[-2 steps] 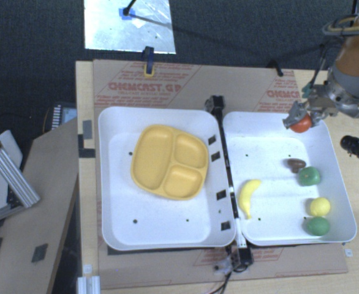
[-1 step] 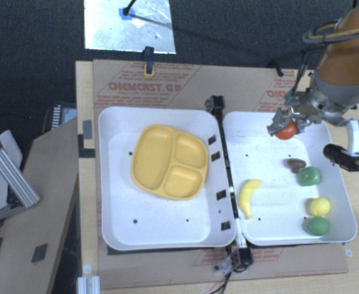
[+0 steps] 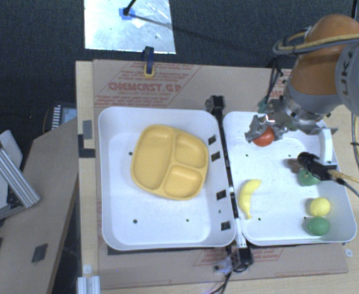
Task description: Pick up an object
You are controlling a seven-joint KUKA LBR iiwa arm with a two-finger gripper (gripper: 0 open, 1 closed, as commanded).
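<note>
The red ball [image 3: 264, 138] is seen right under the gripper [image 3: 260, 128], seemingly pinched between the fingers, so it should be squeezed tight and lifted slowly straight up, kept well away from the banana [image 3: 249, 196] below the fingers.

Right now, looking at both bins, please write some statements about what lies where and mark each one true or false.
1. The yellow divided plate lies in the left bin. True.
2. The banana lies in the left bin. False: it is in the right bin, near the divider.
3. The hand is over the red-orange fruit. True.
4. The yellow ball lies on the plate. False: it is in the right bin, above the green ball.
</note>
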